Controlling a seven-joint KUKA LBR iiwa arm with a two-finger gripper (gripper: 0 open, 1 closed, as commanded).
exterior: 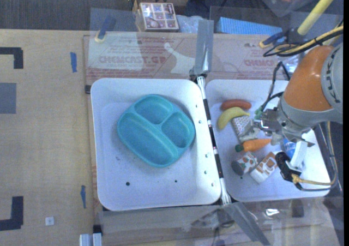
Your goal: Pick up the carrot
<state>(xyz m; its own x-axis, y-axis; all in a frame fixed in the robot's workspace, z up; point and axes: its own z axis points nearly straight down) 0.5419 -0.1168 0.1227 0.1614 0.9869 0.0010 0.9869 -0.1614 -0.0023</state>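
The carrot [254, 144], orange with a green stub at its left end, lies on its side near the middle of the right bin [316, 182]. My gripper [269, 130] hangs low over the bin just above and to the right of the carrot. Its tip reaches the carrot's right end, which disappears under the gripper's dark body. Above it rises the grey arm with its orange band [308, 82].
A yellow banana [231, 117], a red sausage [235, 104] and a grey packet [241, 126] lie up-left of the carrot. Two small cartons [256, 165] sit just below it. The left bin [109, 185] holds a blue divided plate [156, 129]. Cables [297, 177] trail at the bin's right.
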